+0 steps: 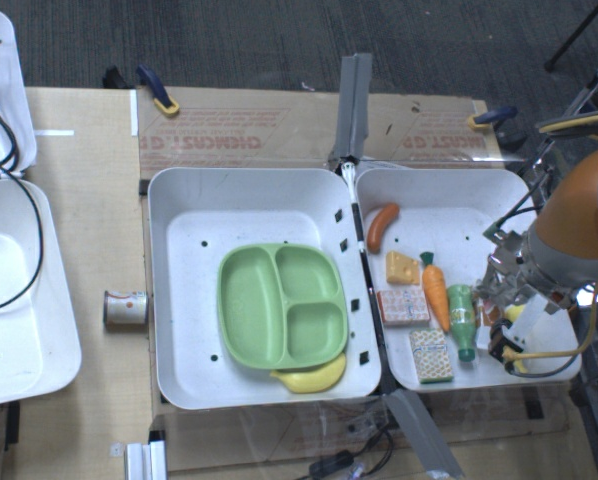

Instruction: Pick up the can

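Lying outside the bins, can (126,309), far from hand (499,308)

A grey robot arm (577,230) with an orange band reaches in from the right edge of the scene, bending downward at the wrist. Its gripper (501,303) hangs low at the near right, its fingers too cluttered to read.

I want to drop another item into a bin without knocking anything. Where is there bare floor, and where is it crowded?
Left bin: bare floor left of and behind the green plate; its front is taken by the banana. Right bin: bare along the back, right of the sausage. Crowded from the carrot and green bottle to the gripper.
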You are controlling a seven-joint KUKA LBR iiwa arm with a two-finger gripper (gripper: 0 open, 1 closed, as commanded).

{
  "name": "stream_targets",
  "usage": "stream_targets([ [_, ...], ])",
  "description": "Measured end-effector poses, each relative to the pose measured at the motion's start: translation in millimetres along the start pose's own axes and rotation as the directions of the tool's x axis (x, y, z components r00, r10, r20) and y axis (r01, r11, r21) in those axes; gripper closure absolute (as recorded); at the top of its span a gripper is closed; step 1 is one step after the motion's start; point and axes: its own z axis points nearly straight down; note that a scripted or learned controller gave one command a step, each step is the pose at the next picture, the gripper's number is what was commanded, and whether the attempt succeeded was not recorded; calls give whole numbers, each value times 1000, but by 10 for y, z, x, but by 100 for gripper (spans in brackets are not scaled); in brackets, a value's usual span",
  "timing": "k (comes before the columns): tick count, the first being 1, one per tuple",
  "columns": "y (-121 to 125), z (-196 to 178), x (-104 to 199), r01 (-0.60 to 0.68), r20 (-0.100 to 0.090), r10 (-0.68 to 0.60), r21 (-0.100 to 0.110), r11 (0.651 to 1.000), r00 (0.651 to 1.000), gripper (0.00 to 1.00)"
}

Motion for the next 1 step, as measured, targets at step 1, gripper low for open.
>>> stream_targets([
  [1,-80,3,-54,3,0,-3,1,1000,1000,0],
])
